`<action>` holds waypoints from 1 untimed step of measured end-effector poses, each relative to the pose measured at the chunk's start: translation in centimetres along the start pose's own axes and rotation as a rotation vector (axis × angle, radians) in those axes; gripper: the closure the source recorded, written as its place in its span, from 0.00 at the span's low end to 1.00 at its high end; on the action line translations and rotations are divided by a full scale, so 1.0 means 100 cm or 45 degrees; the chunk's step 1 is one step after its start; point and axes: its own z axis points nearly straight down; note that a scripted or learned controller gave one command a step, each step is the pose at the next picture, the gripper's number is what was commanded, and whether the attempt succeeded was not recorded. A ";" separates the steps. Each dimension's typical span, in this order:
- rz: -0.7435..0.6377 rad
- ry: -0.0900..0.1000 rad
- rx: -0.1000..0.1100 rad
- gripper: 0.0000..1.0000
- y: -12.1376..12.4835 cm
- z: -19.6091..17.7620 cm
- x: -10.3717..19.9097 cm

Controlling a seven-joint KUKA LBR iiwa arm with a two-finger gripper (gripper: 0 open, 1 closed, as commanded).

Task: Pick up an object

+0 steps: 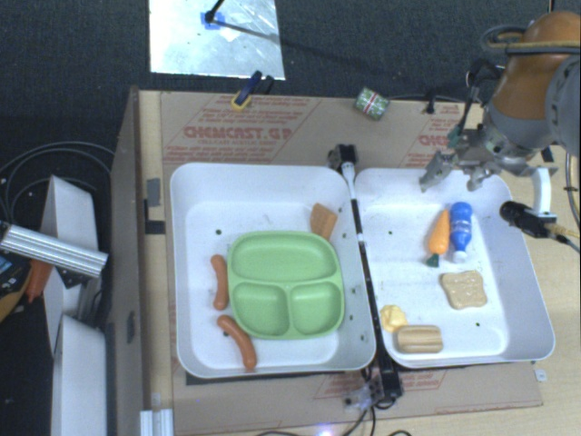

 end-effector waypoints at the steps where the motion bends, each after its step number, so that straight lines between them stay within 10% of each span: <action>1: 0.003 0.000 0.001 0.00 -0.011 0.107 -0.026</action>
